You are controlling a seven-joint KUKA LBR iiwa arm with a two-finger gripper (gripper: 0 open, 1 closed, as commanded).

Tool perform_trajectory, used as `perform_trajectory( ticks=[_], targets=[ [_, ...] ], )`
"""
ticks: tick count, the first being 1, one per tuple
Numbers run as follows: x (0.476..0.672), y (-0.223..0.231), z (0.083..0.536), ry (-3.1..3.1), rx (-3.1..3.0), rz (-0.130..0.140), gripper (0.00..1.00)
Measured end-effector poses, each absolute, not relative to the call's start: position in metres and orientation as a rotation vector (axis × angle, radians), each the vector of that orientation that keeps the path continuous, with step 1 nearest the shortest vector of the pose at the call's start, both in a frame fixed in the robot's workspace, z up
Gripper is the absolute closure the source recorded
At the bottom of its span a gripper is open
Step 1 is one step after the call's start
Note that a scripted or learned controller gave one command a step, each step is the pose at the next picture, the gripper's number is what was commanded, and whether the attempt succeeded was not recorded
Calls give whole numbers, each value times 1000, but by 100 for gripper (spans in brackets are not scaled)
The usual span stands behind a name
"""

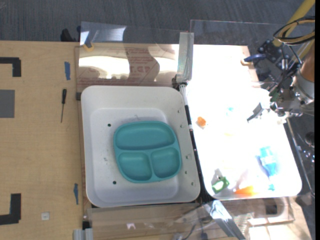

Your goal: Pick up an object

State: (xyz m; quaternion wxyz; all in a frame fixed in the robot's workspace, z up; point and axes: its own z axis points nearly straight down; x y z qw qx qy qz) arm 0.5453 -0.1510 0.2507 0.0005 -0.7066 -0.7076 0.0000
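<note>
The blue plastic object (267,161) lies in the overexposed right white bin (210,74), its long axis running from upper left to lower right. Glare washes out its shape. The gripper (257,111) hangs above and slightly left of it, apart; how it is set cannot be made out. A teal three-compartment plate (146,151) fills the left white bin (95,104).
</note>
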Motion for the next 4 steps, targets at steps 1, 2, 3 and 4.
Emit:
perform_trajectory(
  ticks=[1,2,3,4],
  targets=[
    [586,-113,89,-2283,-2170,-9,0],
    [613,-122,87,-2079,-2360,-5,0],
    [569,-109,88,-2660,-1680,-5,0],
    [542,-116,93,-2720,-1571,-1,0]
  ],
)
